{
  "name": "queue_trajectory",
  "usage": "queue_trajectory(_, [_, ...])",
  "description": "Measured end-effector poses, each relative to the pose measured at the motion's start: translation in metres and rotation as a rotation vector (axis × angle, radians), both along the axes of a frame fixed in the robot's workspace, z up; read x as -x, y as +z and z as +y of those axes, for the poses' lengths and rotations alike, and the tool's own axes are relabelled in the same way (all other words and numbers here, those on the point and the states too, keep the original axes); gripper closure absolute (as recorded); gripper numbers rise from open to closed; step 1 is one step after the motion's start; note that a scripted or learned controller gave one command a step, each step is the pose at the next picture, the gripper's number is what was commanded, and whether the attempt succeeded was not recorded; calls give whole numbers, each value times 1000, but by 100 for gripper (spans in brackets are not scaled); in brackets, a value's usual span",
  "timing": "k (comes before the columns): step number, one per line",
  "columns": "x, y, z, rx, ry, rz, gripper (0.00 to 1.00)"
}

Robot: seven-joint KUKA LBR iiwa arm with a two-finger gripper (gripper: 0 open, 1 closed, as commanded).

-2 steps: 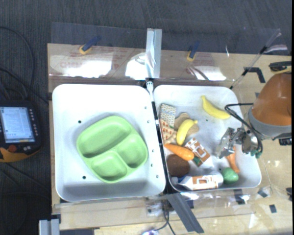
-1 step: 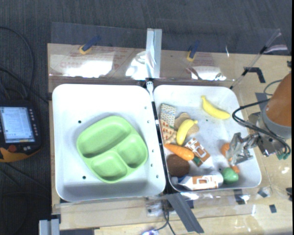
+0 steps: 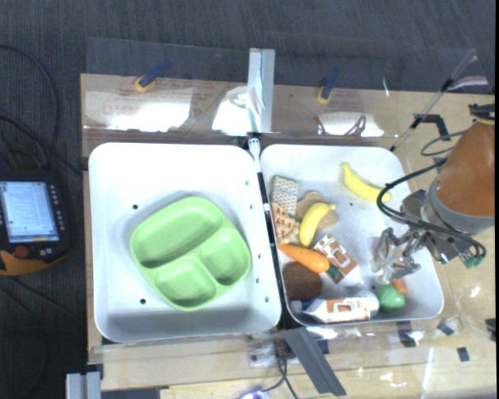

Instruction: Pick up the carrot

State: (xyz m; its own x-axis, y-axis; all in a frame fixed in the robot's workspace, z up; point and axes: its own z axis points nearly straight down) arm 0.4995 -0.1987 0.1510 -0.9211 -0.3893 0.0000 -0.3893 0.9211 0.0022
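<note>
Carrot (image 3: 304, 258): lying left-centre in right bin (image 3: 416, 173) among toy foods, ungrasped; hand (image 3: 397, 260) near bin's right side, finger state indiscernible; approach step, leftward travel judged necessary.

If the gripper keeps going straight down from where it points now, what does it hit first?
Probably the bare white floor of the right bin beside the small green round toy, not the orange carrot; depth is unclear.
</note>
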Motion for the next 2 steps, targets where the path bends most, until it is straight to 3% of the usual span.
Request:
queue_trajectory(1, [-2, 28, -24, -1, 333, -2, 100])
queue_trajectory(2, [-24, 163, -24, 5, 472, -11, 100])
